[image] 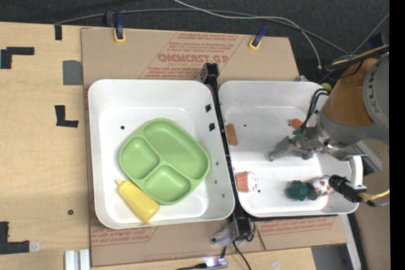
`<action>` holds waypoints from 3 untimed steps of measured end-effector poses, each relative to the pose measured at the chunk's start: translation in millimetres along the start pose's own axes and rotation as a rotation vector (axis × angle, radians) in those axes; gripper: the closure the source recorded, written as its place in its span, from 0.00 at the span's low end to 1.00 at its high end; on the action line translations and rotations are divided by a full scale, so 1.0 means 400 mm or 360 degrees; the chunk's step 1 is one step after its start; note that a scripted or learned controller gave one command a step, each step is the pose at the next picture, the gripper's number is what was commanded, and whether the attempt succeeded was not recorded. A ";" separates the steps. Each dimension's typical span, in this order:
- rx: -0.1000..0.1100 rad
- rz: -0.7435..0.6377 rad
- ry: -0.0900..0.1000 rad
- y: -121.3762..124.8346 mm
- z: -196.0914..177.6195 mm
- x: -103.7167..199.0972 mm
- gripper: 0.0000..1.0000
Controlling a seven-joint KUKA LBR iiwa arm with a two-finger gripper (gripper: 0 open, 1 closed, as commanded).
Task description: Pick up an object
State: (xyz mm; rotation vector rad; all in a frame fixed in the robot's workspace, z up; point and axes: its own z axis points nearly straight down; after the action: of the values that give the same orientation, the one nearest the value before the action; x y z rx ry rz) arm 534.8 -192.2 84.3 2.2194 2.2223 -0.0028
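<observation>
While no object sits between its fingers, the gripper hangs low over the floor of the right bin, its grey fingers pointing toward nine o'clock; whether they are spread or closed cannot be told from this angle. Candidates for picking lie around it. At about five o'clock from the gripper, near the bin's front wall, lies a dark green toy, and touching it on its three o'clock side is a small white and red figure. At roughly seven o'clock from the gripper, by the bin's left front corner, rests a small orange and white piece with dots. At nine o'clock, close to the divider between the bins, lies a thin orange-brown strip. A small orange bit shows just at one o'clock from the gripper, beside the arm's wrist. The arm enters from three o'clock, its orange band above the grey wrist.

Beyond the divider, the left bin holds a green divided plate near its middle, and a yellow bottle lies at the plate's seven o'clock, touching its rim. Both bins rest on a cardboard sheet on the wooden bench.
</observation>
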 end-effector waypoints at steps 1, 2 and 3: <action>-0.0006 0.0000 -0.0003 0.003 -0.035 -0.002 1.00; -0.0005 0.0002 0.0001 -0.005 -0.170 -0.025 1.00; -0.0006 0.0000 0.0001 -0.003 -0.276 -0.029 1.00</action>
State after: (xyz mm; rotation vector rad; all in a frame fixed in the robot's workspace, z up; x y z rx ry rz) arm 533.5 -203.7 194.7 2.2179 2.2208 0.0018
